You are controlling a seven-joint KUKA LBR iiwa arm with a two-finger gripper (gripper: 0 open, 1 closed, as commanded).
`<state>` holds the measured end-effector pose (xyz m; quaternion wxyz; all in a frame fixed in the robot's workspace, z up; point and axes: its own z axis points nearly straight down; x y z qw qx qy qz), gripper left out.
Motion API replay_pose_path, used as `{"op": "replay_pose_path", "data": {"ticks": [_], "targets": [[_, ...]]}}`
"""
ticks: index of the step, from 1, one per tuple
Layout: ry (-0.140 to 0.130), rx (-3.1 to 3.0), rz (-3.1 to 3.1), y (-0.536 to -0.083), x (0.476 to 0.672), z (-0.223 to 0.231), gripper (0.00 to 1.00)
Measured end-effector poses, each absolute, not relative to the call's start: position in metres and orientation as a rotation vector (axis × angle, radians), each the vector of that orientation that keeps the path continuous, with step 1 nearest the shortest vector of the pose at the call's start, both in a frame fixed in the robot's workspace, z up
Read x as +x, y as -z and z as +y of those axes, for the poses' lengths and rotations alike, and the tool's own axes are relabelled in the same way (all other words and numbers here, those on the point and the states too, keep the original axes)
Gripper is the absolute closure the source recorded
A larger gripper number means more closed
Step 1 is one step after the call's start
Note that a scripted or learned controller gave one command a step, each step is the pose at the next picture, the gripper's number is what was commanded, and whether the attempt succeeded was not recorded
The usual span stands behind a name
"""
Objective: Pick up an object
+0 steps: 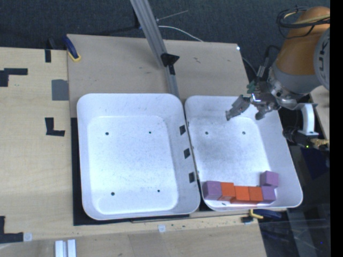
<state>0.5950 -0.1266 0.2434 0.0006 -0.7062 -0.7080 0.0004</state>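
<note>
The gripper (247,111) is hovering with fingers spread and nothing between them over the right bin's (278,143) far end, while purple and orange blocks (241,190) are lying along its near wall.

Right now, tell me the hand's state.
Hand: open, holding nothing, above the far end of the right bin.

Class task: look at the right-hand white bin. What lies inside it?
Inside the right bin, purple and orange blocks cluster along its near edge. The gripper hangs above its far end, hiding a little floor.
</note>
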Motion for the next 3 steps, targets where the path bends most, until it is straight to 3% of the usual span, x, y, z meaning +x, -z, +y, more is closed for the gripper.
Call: {"op": "replay_pose_path", "data": {"ticks": [1, 2, 3], "targets": [[-0.006, -2.211, -2.222, -0.188, 0.584, -0.072, 0.00], [0.001, -2.219, -2.225, -0.192, 0.622, -0.083, 0.00], [0.003, -2.215, -2.228, -0.192, 0.656, -0.042, 0.00]]}}
